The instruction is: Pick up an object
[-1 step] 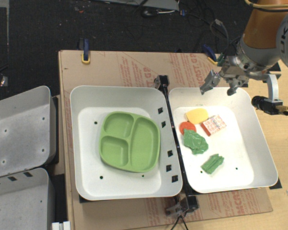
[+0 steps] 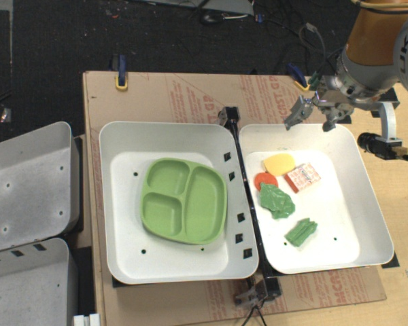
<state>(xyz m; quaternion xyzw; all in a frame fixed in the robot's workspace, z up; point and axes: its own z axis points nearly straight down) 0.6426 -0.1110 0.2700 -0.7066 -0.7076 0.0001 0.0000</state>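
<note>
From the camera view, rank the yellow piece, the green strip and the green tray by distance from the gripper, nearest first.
Measured from the gripper, above the right bin's far edge:
1. Yellow piece, far part of the right bin.
2. Green strip, near part of the right bin.
3. Green tray, in the left bin.

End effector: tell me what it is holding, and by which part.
Nothing. The end effector hangs open above the far edge of the right bin, with no object between its fingers; the yellow piece and other items lie in the bin.
</note>
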